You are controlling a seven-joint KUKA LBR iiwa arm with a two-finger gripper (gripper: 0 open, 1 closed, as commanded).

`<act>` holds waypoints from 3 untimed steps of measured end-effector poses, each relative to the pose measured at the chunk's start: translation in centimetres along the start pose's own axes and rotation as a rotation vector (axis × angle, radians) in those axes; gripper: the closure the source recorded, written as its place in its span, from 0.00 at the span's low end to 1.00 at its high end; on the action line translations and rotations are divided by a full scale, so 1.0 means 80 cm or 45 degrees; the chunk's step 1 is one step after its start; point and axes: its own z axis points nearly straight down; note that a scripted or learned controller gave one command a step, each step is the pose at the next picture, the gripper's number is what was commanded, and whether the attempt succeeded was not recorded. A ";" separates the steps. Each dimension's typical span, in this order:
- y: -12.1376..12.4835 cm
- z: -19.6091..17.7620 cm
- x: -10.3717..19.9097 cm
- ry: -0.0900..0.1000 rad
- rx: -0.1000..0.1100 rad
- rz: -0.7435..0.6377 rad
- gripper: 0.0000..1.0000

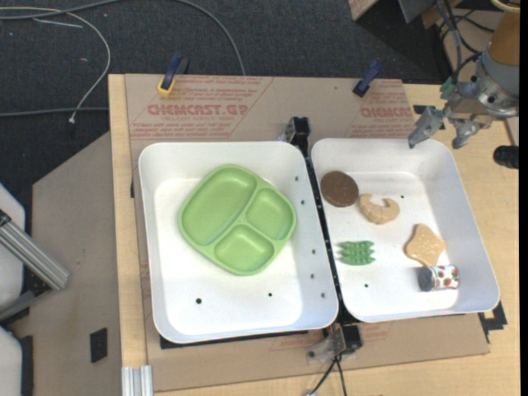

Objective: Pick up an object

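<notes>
My gripper (440,134) hangs at the far right, above the back right corner of the right bin (467,211), open with nothing between its two spread fingers. Inside that bin lie a brown round cookie (339,188), a pale curved piece (379,209), a tan toast-like piece (424,243), a small green ridged item (356,252), and a small cup with red dots (437,278) near the front right. All of them sit below and to the left of the gripper, apart from it.
The left bin (157,221) holds a green three-compartment plate (238,219). Both bins rest on a cardboard sheet (206,106) held by blue clamps (172,73). Black clips (297,129) join the bins at the middle seam. Cables lie on the dark floor behind.
</notes>
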 end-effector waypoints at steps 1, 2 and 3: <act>0.003 -0.012 0.001 -0.004 -0.019 -0.004 0.00; 0.005 0.044 0.011 -0.002 -0.013 -0.006 0.00; -0.001 0.117 0.013 -0.003 -0.016 -0.004 0.00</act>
